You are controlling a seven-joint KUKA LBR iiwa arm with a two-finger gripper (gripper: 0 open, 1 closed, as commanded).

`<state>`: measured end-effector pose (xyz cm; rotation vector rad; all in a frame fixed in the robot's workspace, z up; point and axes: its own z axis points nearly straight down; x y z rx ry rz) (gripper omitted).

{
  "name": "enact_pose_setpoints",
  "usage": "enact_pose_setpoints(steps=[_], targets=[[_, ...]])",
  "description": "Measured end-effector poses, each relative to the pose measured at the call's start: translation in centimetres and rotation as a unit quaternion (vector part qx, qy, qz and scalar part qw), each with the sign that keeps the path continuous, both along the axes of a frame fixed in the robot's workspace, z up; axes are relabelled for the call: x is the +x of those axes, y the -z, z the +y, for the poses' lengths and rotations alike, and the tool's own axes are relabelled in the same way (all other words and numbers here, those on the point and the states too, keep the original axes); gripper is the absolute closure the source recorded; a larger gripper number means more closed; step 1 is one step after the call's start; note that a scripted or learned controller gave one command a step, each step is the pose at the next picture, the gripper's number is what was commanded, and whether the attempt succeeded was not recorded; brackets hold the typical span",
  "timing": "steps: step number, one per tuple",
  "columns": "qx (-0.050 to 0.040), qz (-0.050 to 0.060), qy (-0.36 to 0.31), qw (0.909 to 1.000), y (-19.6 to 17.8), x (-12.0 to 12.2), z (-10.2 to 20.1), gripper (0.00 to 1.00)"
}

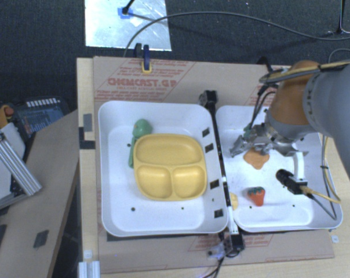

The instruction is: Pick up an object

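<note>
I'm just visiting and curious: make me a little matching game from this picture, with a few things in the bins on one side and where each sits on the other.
Things:
1. yellow divided tray
2. green spoon
3. orange flat piece
4. small carrot toy

Places:
A. under the arm's wrist, right bin
B. middle of the left bin
C. near front of the right bin
D. tucked behind the tray, left bin

Pairs: 1-B, 2-D, 3-A, 4-C

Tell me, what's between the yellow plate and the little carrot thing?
The black divider where both bins meet, then bare white bin floor, separates the yellow plate from the carrot toy in the camera view.
</note>
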<state>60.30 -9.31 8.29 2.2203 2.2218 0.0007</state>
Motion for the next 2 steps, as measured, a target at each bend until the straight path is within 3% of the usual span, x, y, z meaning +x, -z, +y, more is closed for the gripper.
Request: enact_pose_setpoints(steps=[1, 2], targets=[[-0.0010, -0.003, 0.000, 1.0000, -1.4, 0.2, -0.1, 1.00], [-0.0002, -0.002, -0.001, 1.0000, -5.7, 0.6, 0.1, 1.00]])
